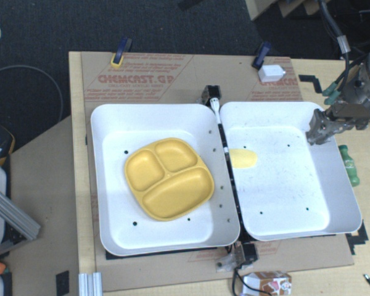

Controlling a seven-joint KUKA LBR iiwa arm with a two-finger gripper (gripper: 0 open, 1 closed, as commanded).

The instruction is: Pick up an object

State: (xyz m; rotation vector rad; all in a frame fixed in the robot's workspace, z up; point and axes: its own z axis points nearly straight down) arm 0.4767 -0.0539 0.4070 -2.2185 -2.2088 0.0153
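Yellow tray (169,178), pincer (319,134) apart

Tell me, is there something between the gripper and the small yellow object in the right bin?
Nothing visible. The gripper is over the right bin's far right edge, and only bare bin floor lies between it and the small yellow object near the left wall.
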